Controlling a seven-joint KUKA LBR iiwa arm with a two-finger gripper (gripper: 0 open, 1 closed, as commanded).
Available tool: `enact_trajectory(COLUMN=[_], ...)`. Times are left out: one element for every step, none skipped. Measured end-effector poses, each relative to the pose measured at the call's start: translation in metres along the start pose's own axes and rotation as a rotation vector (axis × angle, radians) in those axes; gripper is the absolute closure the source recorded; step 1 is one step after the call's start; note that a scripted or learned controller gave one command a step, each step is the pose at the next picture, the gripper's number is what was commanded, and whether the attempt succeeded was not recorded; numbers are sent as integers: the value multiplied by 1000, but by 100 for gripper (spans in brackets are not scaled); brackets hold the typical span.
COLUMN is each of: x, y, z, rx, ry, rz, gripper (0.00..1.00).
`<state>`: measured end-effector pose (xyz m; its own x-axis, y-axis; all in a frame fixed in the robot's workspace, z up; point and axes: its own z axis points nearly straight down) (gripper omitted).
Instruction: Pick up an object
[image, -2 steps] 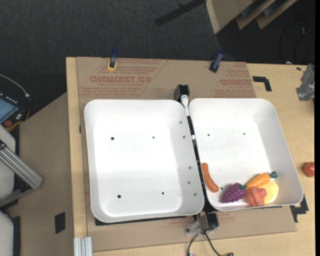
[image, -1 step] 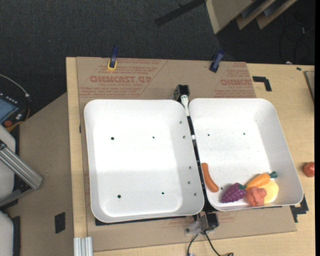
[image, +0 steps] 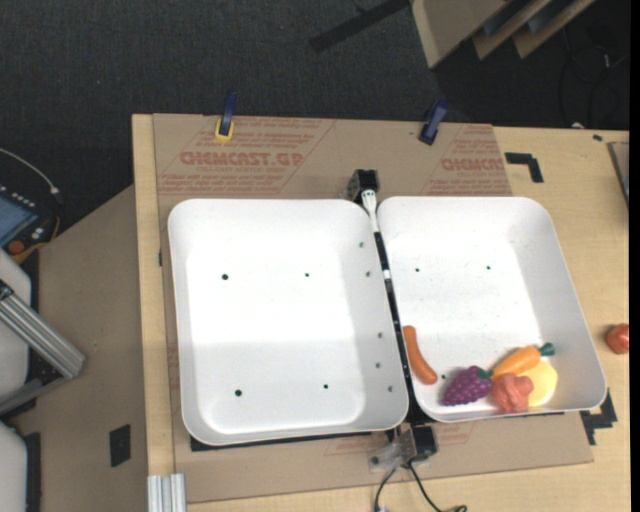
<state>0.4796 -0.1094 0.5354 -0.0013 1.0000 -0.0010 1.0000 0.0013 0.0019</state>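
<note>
Several toy foods lie in the near corner of the right bin (image: 520, 235). An orange sausage-shaped piece (image: 418, 356) rests against the bin's left wall. To its right sits a purple bunch of grapes (image: 466, 385). A red-pink piece (image: 511, 391) lies beside the grapes, with a yellow fruit (image: 541, 384) and an orange carrot with a green tip (image: 525, 358) behind it.
The left bin (image: 200, 300) sits beside the right one on a brown cardboard sheet (image: 290, 150). Two clamps (image: 226, 124) (image: 433, 122) hold the sheet's far edge. A small red object (image: 619, 338) lies on the bench right of the right bin.
</note>
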Motion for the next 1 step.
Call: enact_trajectory(x=[-58], y=[0], z=[0], rx=[-3], ry=[-3], rz=[7], gripper=[100])
